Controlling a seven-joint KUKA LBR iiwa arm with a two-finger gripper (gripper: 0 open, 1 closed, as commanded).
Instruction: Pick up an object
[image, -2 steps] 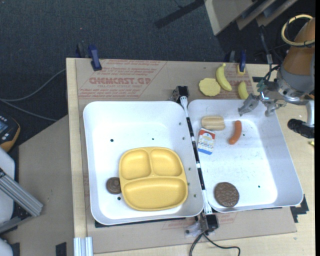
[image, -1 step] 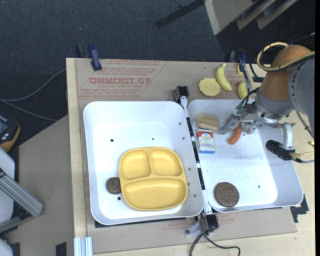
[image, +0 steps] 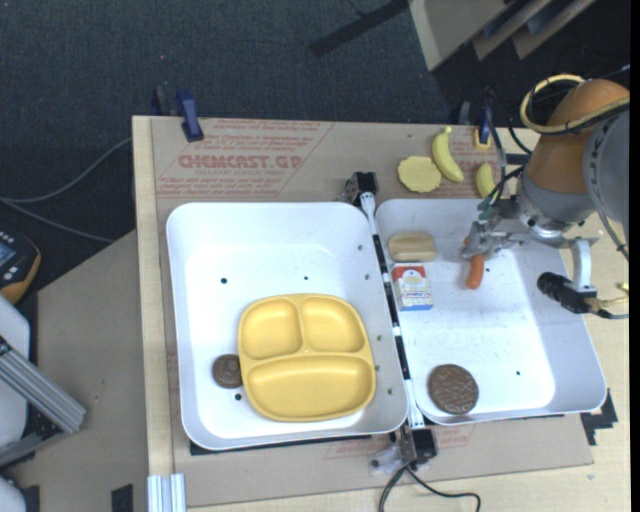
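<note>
End effector (image: 480, 243) sits low over my orange carrot (image: 474, 271) in the right bin (image: 560, 370), grip state unclear, so seemingly nothing lifted yet.

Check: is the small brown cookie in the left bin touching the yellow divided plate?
Touching, or so it appears. In the camera view the brown cookie sits against the lower left rim of the yellow plate, with no white bin floor visible between them.

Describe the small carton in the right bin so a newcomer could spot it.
Start at the right bin and go to its left wall. The carton lies there, just below a tan bread roll. It alone is boxy, red and white with printing.
</note>
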